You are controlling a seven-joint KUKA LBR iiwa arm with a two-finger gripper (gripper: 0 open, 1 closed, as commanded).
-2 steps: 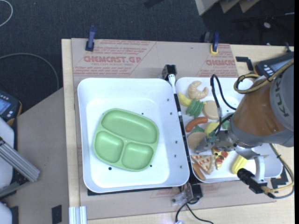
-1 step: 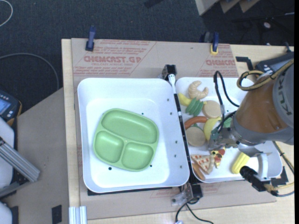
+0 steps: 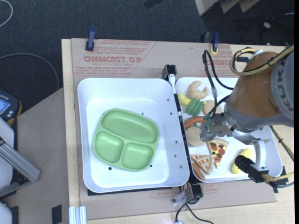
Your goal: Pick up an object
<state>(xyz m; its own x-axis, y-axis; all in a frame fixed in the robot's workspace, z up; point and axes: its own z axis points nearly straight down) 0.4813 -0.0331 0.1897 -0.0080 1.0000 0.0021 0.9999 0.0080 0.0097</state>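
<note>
**While the pincer [image 3: 211, 130] hangs low, the toys crowd it**

Since the task names no particular object, I take the nearest toy for the target: a pizza slice [image 3: 217, 149] lying flat on the floor of the right bin [image 3: 224, 172], toward its near side. It sits just below the pincer in the camera view, so close that the metal seems to overlap its upper edge. Whether the pincer is open or closed I cannot tell from this angle, and I see nothing held in it.

My worry is the crowding. A beige round piece [image 3: 193, 137] lies just to the pincer's left, an orange-red sausage-like toy [image 3: 193, 122] just beyond that, and a second pizza slice [image 3: 202, 163] sits beside the first. A descent slightly off line could land between two toys, pinch an edge and lose it, or shove a neighbour aside. The slice is also thin and flat, so I judge it offers little to bite on.

Farther back in the same bin lie a green toy [image 3: 195, 106], a yellow piece [image 3: 184, 99] and a croissant [image 3: 198, 88], well clear of the pincer. The grey-and-orange arm [image 3: 254, 97] looms over the bin's right half. The left bin [image 3: 93, 97] holds a green divided plate [image 3: 126, 139], well apart from the action.
</note>
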